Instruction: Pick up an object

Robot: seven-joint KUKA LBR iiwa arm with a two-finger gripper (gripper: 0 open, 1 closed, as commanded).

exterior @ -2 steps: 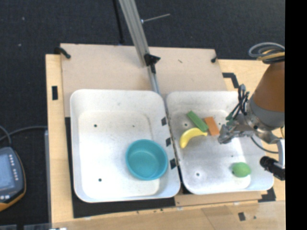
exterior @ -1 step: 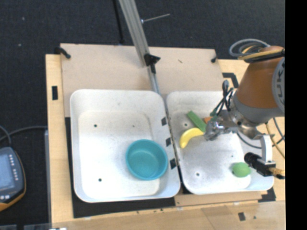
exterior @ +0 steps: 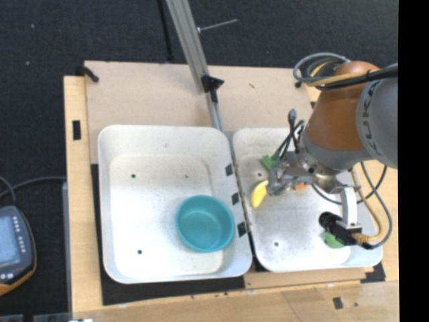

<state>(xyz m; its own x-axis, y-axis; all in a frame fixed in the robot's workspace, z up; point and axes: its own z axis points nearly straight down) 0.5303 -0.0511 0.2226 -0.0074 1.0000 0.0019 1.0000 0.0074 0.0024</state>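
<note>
My gripper (exterior: 280,181) hangs low over the left part of the right bin (exterior: 295,257), below the orange wrist band. A small yellow object (exterior: 259,194) lies just to its left, close to or touching the gripper tip. A green object (exterior: 271,160) sits just above the gripper. A small orange piece (exterior: 301,186) peeks out from under the wrist to the right. Another green object (exterior: 333,240) lies near the bin's lower right, next to a black part of the arm's cabling. A teal bowl (exterior: 204,223) stands in the left bin (exterior: 134,180).
The divider between the two bins (exterior: 238,200) runs just left of the yellow object. A grey metal pole (exterior: 194,52) slants in from the top to the bins' upper edge. Cables loop around the arm at the right.
</note>
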